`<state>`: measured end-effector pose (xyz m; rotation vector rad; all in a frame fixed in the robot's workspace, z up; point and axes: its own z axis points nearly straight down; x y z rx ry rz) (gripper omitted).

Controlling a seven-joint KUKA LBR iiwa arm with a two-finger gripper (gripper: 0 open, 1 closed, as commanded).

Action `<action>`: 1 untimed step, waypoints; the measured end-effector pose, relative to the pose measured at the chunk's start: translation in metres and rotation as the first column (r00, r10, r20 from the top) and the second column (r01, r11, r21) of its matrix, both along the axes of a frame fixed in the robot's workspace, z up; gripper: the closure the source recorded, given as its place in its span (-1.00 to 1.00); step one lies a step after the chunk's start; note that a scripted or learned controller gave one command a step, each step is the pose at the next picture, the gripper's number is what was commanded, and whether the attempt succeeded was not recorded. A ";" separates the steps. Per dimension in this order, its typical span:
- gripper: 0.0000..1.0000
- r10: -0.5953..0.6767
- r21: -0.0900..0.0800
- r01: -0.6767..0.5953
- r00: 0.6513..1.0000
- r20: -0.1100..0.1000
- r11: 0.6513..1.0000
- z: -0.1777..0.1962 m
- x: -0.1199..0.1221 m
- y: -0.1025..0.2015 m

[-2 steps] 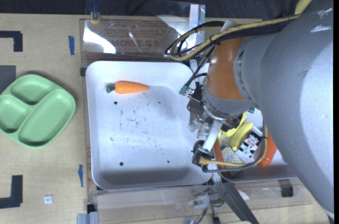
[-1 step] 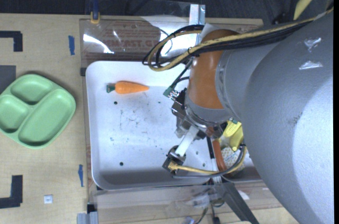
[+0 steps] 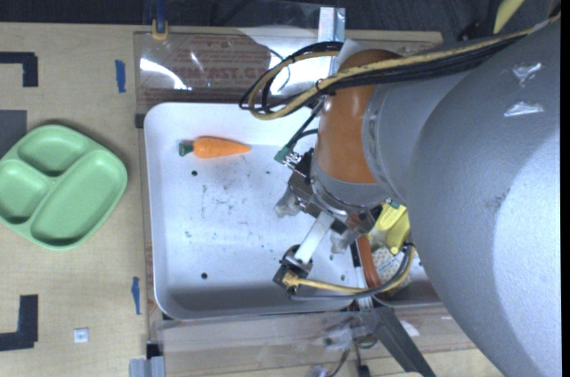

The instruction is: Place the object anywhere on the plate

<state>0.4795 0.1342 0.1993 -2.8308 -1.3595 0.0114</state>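
Arm over the white bin, carrot lying apart from the green plate

The grey arm [image 3: 463,188] with its orange band fills the right of the camera view and hangs over the right half of the white bin [image 3: 178,268]. The bin's floor is marked with dark scuffs and specks. On the wooden bench [image 3: 80,304], just left of the bin, sits the green plate [image 3: 89,192], moulded into three compartments. The carrot [image 3: 221,148] lies flat in the bin's far left corner, near the rim, with its green stub pointing towards the plate side, and it is well apart from the plate itself. The gripper [image 3: 298,204] hovers above the middle of the bin, to the right of the carrot and not touching it. Whether it is released or clenched cannot be told.
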 end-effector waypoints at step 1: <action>-1.00 0.000 0.000 0.000 1.000 0.000 1.000 0.000 0.000 0.000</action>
